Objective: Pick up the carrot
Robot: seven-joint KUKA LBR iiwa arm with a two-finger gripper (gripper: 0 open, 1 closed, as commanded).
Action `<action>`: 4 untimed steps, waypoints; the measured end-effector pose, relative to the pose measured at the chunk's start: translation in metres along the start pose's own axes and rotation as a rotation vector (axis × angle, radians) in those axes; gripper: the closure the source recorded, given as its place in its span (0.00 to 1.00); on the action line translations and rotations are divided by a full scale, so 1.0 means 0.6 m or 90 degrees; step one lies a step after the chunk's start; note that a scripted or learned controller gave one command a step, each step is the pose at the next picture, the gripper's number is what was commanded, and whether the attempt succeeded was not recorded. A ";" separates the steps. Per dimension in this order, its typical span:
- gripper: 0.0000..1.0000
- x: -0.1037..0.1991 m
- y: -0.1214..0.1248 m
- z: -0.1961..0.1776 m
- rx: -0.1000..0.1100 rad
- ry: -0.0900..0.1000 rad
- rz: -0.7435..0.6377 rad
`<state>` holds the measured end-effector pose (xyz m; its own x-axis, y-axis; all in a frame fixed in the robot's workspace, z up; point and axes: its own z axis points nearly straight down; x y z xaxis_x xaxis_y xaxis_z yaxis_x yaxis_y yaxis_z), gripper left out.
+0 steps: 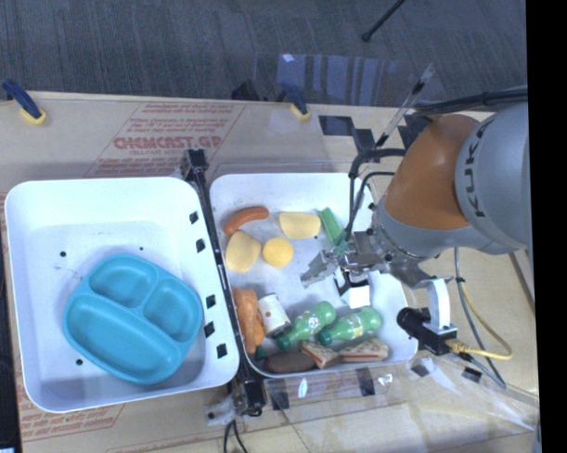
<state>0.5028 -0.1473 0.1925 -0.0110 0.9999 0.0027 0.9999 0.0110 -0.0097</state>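
Arm poised over the right bin, carrot untouched at the left wall

The KUKA arm [468, 187] is the biggest thing in view, its grey body and orange band bulking over the right side of the right bin [264, 186]. The left bin [42, 211] sits just beside it, the two walls touching along the middle, and it holds a blue divided tray [129, 319] lying at a slant on the floor.

The gripper [327, 263] hangs above the middle of the right bin, pointing leftward, with its metal fingers spread a little and nothing between them. It looks to be hovering rather than resting on anything, though the slanted view makes height hard to judge.

Among the toy foods, two green bottles [333, 326] lie low in the bin, with a yellow pear-like piece [243, 252], a yellow block [299, 225], a sausage [245, 218] and a small yellow ball [278, 253] further up. A small white can [273, 315] lies just beside the carrot.

The carrot [249, 317] lies lengthwise against the right bin's left wall, low in the bin, well to the left of and below the gripper.

This reads as the approach step, with no grasp made. The next move calls for travel left and toward the near edge, jaws turned across the carrot's width, then a descent that clears the wall and the can
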 end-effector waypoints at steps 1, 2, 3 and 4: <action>0.00 -0.041 0.131 0.052 -0.001 -0.002 -0.082; 0.00 0.038 0.183 0.165 -0.003 0.000 -0.064; 0.00 0.088 0.062 0.170 0.002 0.000 0.094; 0.00 0.073 0.187 0.164 -0.003 -0.002 0.005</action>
<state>0.6137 -0.1023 0.0932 -0.0037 1.0000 -0.0003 1.0000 0.0037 -0.0050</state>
